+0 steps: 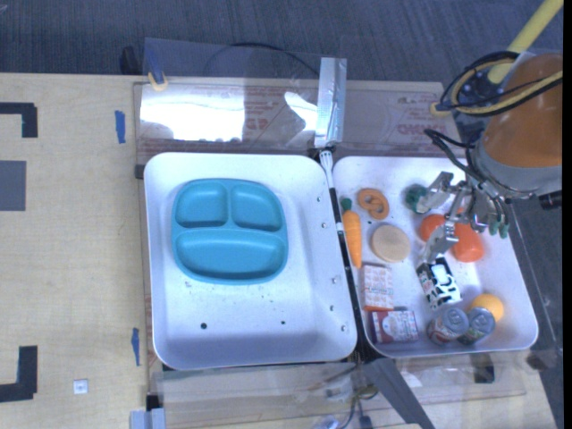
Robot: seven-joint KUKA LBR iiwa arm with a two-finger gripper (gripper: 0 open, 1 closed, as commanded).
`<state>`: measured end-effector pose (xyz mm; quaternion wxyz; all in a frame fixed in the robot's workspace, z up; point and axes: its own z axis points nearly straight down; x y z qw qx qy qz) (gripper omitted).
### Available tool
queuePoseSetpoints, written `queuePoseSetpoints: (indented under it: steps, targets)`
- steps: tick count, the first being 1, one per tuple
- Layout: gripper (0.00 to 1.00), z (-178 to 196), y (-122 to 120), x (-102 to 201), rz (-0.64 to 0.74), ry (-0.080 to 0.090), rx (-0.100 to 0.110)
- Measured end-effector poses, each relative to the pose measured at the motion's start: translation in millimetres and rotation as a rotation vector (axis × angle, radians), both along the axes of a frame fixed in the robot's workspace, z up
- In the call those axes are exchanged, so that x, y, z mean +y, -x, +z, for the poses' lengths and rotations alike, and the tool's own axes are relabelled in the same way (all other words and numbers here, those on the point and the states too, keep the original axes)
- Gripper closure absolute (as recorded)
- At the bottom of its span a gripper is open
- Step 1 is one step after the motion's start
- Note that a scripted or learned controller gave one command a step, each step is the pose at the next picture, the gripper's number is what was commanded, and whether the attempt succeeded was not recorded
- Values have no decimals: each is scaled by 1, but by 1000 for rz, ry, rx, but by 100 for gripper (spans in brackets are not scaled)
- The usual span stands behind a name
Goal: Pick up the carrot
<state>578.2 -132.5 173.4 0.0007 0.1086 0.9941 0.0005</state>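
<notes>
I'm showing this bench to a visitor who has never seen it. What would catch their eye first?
Likely the blue divided plate alone in the left bin. Next, the right bin crowded with toy food, the carrot along its left wall, and the gripper above an orange-red item.

No text or label is sharp enough to read.

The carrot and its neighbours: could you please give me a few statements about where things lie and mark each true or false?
1. The carrot lies in the right bin. True.
2. The blue tray sits in the right bin. False: it sits in the left bin.
3. The carrot lies near the right bin's left wall. True.
4. The gripper is directly above the carrot. False: it is further right, over the red items.
</notes>
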Motion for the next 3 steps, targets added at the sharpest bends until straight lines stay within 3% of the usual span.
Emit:
queuePoseSetpoints:
  steps: [1,2,3]
  targets:
    - [0,-29,4,37,322,0,0]
    - [0,-44,51,36,557,0,-1]
    - [0,-44,51,36,557,1,-2]
